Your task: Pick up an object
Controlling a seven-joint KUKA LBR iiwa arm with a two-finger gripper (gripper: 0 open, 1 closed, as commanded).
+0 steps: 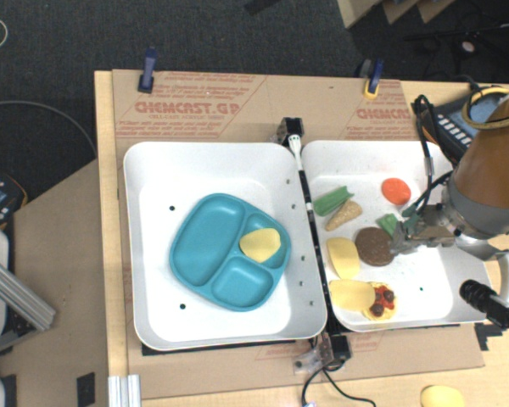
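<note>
1. Cardboard sheet (237, 100) under the bins: red print "CHEMCAST G P" near its far edge, left of centre, reading upright.
2. Smaller red lines above and below that word, too fine to read.
3. Same sheet, far right corner: a second red print, "CHEMCAST" partly readable, tail cut off by the arm.
4. No other readable text or numbers.
</note>
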